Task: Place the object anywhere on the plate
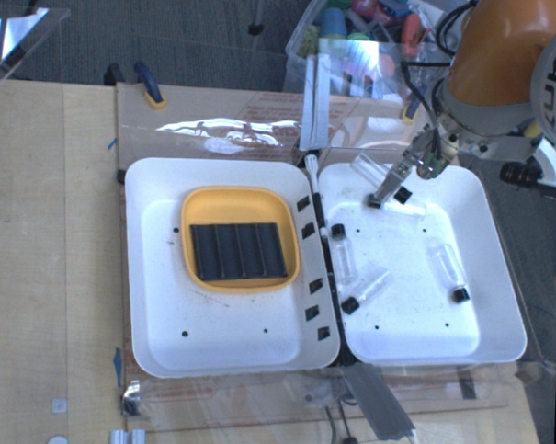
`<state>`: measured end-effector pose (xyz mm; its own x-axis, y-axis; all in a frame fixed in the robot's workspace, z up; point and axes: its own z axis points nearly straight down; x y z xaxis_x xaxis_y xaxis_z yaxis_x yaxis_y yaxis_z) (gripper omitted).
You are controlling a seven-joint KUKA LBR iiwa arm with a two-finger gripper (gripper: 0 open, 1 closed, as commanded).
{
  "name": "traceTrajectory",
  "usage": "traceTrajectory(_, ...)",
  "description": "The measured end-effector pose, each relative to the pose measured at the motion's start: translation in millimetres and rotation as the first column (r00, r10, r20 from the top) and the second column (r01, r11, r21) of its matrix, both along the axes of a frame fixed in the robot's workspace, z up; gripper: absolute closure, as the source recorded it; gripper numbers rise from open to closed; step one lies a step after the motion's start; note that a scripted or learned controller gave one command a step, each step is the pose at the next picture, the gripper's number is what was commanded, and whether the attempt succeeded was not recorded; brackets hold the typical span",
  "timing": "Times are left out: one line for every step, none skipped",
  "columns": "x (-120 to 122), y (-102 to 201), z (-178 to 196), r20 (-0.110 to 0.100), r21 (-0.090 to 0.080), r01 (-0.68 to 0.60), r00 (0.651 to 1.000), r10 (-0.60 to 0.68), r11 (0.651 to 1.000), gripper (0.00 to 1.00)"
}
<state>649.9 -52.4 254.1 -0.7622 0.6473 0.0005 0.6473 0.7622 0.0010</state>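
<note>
I see the plate (pixel 240 238) in the left bin: a yellow-orange dish, roughly square with rounded corners and a raised rim, sitting flat toward the bin's upper middle. A dark ribbed slab covers most of its floor. The objects I can make out are clear plastic tubes with black caps, lying flat in the right bin: one (pixel 446 267) near the right side, two more (pixel 343 256) close to the divider
</note>
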Motion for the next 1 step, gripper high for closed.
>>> traceTrajectory(-4.0,3.8,-9.0,0.001,0.0,-0.321,0.947,0.321,0.947,1.0)
